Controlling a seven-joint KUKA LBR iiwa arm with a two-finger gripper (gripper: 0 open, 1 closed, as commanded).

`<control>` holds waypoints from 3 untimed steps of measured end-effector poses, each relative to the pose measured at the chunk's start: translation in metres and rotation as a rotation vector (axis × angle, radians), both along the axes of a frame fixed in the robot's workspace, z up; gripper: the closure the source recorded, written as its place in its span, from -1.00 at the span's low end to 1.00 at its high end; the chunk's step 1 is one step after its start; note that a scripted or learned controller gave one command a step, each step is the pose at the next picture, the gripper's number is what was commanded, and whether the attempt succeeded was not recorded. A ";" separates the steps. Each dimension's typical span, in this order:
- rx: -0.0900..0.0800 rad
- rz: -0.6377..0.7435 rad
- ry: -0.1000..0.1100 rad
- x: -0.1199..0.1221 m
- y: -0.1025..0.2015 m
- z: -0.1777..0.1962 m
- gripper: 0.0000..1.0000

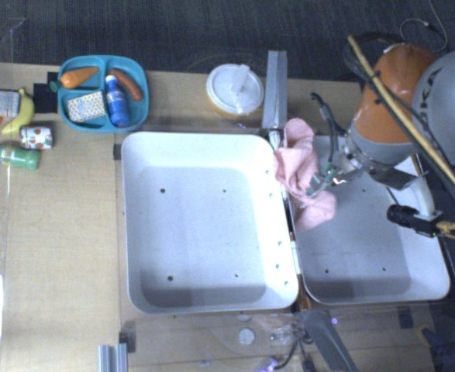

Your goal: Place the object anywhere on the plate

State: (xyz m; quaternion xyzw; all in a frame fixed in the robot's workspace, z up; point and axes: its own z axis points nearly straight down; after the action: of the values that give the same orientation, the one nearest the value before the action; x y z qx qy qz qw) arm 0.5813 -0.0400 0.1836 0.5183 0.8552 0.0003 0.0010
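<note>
A crumpled pink cloth (298, 165) hangs over the divider between the two white bins, mostly on the right bin's (374, 270) side. My gripper (320, 184) reaches in from the right, and its dark fingers are buried in the cloth's lower folds, pinching them. The blue divided plate (138, 80) sits on the bench at the back left, far from the gripper. On it lie an orange carrot (80, 77), a blue bottle (116, 99) and a sausage-like toy (130, 86).
The left bin (204, 223) stands between the cloth and the plate. Behind the bins are a round white lidded container (235, 90) and a grey upright post (275, 91). A banana (19, 115), a small can (36, 137) and a green bottle (10, 156) lie far left.
</note>
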 end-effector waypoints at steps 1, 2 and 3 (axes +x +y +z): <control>0.000 0.007 -0.001 0.002 0.001 0.040 1.00; 0.001 0.411 -0.001 0.003 0.054 0.034 1.00; 0.000 0.814 -0.003 0.006 0.108 0.031 1.00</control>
State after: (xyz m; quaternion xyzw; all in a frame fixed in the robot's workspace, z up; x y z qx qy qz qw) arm 0.5875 0.0684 0.2142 0.1375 0.9905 0.0012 0.0020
